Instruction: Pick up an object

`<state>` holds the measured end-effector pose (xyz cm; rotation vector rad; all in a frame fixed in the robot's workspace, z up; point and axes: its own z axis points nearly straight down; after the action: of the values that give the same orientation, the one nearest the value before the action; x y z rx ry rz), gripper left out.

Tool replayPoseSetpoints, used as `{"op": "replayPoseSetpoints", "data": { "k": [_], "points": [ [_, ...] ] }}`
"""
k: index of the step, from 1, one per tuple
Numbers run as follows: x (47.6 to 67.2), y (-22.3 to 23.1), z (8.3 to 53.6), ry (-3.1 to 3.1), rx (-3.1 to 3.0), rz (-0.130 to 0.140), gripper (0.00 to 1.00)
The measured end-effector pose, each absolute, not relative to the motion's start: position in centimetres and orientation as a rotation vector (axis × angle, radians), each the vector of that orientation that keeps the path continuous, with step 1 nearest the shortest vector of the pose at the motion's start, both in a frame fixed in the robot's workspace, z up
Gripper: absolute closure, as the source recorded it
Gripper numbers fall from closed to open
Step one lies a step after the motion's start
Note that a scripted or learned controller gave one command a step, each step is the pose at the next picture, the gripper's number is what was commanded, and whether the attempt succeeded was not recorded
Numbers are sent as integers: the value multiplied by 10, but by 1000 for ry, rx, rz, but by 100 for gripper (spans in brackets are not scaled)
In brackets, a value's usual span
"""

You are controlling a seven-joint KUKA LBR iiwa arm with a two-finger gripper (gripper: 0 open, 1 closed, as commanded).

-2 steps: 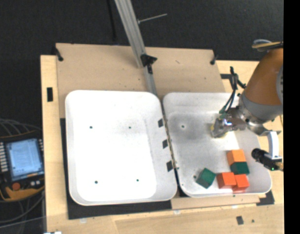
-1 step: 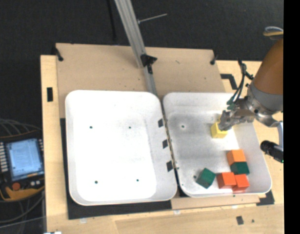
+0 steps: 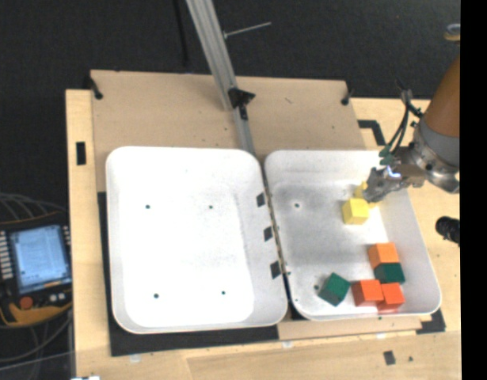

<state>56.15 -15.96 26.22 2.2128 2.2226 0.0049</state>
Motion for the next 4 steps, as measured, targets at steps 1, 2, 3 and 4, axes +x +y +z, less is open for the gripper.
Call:
{"op": "replayPoseSetpoints", "data": {
  "k": [1, 2, 3, 4],
  "points": [
    [564, -113, 253, 2227, 2215, 1, 100],
    [564, -55, 246, 2229, 2214, 2, 100],
    [557, -3, 255, 2231, 2214, 3, 100],
    [539, 52, 247, 2230, 2215, 0, 100]
  ]
}}
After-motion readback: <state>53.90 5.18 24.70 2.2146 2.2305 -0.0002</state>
